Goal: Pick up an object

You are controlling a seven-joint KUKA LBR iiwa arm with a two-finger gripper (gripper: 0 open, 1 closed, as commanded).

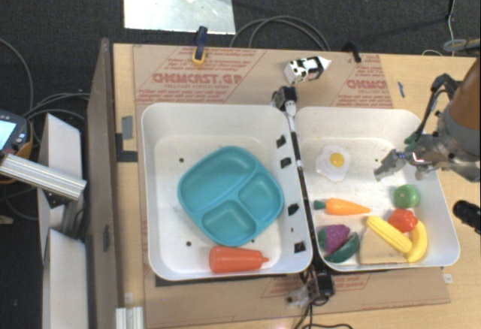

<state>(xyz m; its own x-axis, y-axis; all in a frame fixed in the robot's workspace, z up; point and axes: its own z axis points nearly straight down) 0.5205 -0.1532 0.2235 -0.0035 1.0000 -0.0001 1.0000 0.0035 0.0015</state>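
Camera view, biggest first: cardboard sheet under both bins, brown, flat, red print reading "CHEMCAST GP" at two spots along the far edge. Left bin and right bin are shallow white plastic with rounded corners, touching along the middle seam, black clips on that seam. Left bin holds a teal divided plate, smooth plastic, three compartments, tilted diagonal; just beside its near edge lies an orange carrot-shaped toy. My arm comes in at the right edge, grey. My gripper hangs over the right bin's right half, nothing between the fingers; open or closed, can't tell from this angle. Right bin contents, all glossy toy food: yellow corn cob touching a yellow banana, slim orange carrot, purple-and-green piece at the near left corner, fried egg, flat, white with yellow yolk, red tomato, green ball just below my gripper.
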